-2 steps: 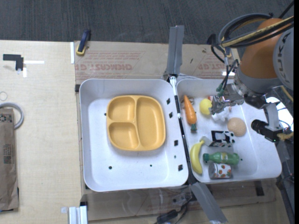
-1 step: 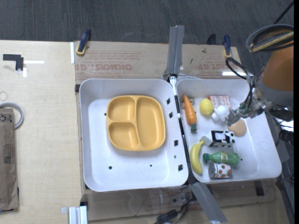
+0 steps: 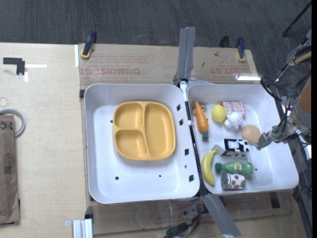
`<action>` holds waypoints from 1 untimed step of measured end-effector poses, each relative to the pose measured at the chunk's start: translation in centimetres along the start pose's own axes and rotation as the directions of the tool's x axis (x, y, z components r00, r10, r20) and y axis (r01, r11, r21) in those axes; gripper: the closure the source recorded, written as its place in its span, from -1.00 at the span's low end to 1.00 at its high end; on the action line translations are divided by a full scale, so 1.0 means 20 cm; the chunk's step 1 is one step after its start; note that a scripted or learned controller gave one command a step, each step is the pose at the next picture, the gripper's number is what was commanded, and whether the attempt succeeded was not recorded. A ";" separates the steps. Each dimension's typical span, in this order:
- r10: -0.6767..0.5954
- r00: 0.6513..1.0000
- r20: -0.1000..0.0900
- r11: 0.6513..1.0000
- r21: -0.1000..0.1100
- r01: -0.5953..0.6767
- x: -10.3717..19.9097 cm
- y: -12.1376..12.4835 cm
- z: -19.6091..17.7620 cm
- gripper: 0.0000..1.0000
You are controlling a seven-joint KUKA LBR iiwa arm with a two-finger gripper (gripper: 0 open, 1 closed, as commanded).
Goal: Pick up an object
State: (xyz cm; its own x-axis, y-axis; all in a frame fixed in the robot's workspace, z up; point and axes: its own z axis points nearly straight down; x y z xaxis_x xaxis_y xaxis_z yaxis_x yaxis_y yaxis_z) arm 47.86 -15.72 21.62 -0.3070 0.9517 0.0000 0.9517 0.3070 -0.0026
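The nearest candidate for pickup is the egg (image 3: 250,133), a tan, rounded object lying in the right bin (image 3: 277,182), toward its 3 o'clock side. Judged from its shape, it is light, rigid and smooth, so it may roll or slip out of a two-finger grasp; take hold across its widest part, with the fingers level on both sides.

The end effector (image 3: 264,140) sits just beside the egg, at the egg's 4 o'clock. Whether it is spread or closed cannot be told from this view, and nothing is seen held in it.

Around the egg, working outward:
- At 9 o'clock: a white crumpled object (image 3: 234,119), then a lemon (image 3: 219,113).
- At 11 o'clock: a red-and-white packet (image 3: 232,106).
- At 8 o'clock: a black-and-white carton (image 3: 237,146).
- At 7 o'clock: a green bottle (image 3: 235,168) lying on its side, with a small can (image 3: 233,182) beyond it.
- Along the bin's 9 o'clock wall: a carrot (image 3: 200,117) and a banana (image 3: 208,167).

The left bin (image 3: 99,182) holds a yellow divided plate (image 3: 144,131). Both bins rest on the worktop (image 3: 39,98).
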 end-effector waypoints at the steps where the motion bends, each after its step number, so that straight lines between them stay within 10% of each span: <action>1: 0.260 0.966 -0.001 0.966 0.004 -0.260 -0.06 0.24 0.37 1.00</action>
State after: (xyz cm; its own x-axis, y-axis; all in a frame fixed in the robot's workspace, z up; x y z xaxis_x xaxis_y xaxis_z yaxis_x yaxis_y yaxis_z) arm 52.84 -15.31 14.18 -0.0488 0.9988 0.0006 0.9988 0.0488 -0.0065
